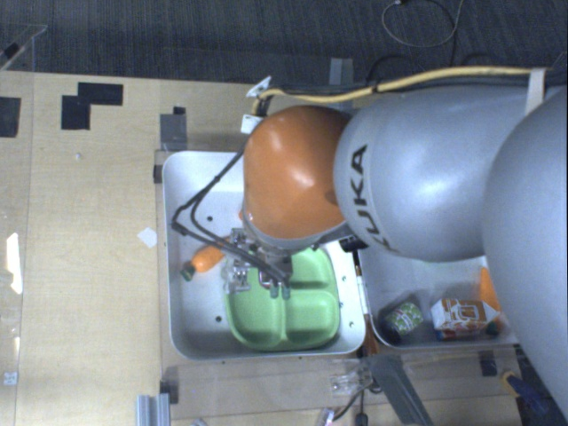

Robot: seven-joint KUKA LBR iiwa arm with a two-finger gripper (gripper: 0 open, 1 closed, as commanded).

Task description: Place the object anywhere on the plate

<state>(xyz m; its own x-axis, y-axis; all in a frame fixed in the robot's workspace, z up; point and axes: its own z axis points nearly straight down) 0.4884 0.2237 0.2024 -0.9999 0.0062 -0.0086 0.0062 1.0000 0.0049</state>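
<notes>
You have the small orange plastic carrot lying on the white bin floor, just left of the green sectioned plastic plate. Its long axis runs roughly left-right, green tip outward. The gripper hangs over the plate's left edge; its grip state I cannot tell.

Right bin holds a dark green round item, maybe a can, just beside an orange-and-white carton. Black tape patches on the wooden bench.
</notes>
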